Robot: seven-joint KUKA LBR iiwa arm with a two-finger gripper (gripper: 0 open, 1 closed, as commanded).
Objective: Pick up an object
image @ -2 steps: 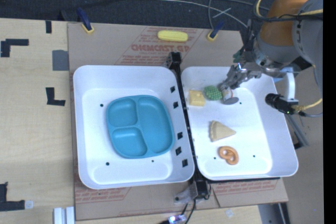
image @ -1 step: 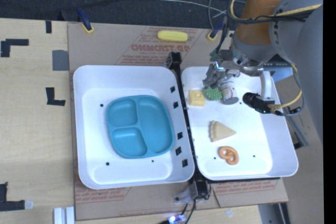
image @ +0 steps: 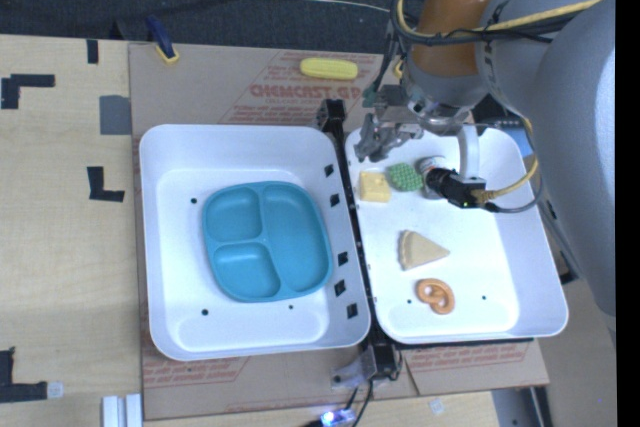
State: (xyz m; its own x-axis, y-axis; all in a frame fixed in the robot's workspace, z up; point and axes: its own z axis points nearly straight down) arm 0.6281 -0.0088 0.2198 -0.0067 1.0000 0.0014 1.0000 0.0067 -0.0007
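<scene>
In the right bin (image: 520, 315) lie a pale yellow block (image: 374, 186), a green ridged piece (image: 404, 177), a tan wedge (image: 421, 249) and an orange pretzel (image: 436, 296). My gripper (image: 383, 141) hangs over the bin's far left corner, just above the yellow block and the green piece. I see nothing held between its fingers. The orange-banded wrist (image: 462, 10) rises behind it and hides the bin's far edge.
The left bin (image: 165, 165) holds a blue sectioned plate (image: 266, 241). A yellow banana-shaped object (image: 328, 68) lies on the cardboard beyond the bins. A black divider (image: 345, 215) runs between the two bins. The arm's grey body covers the right side.
</scene>
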